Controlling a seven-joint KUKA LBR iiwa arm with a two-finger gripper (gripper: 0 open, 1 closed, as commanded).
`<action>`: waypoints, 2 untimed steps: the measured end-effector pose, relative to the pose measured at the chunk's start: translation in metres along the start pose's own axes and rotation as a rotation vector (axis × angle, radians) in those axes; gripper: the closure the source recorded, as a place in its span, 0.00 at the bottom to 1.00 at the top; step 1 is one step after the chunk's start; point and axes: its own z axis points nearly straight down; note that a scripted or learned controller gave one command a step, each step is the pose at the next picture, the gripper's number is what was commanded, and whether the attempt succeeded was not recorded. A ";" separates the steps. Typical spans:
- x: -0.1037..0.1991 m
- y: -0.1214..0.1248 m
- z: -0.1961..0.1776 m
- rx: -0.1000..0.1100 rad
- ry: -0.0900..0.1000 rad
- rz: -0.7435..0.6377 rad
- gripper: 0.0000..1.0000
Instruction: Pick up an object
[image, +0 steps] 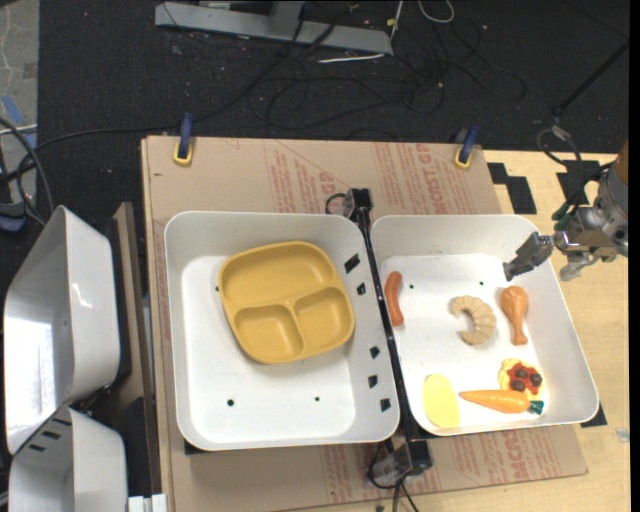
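resting: ridged croissant (473, 319), glossy drumstick (515, 310)

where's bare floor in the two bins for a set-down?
Left bin: bare strip in front of the yellow divided plate. Right bin: bare back area behind the sausage and croissant. Crowded: its front right, around the drumstick, carrot and yellow slice.

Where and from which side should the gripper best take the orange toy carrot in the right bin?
Probably from above, at the thick middle of the orange toy carrot, fingers closing across its width. It lies flat, lengthwise left-right, with the pale yellow oval piece near its left tip.
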 end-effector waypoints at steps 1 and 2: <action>0.007 -0.002 0.046 0.004 0.002 0.001 0.00; 0.012 0.004 0.092 0.004 0.002 0.001 0.00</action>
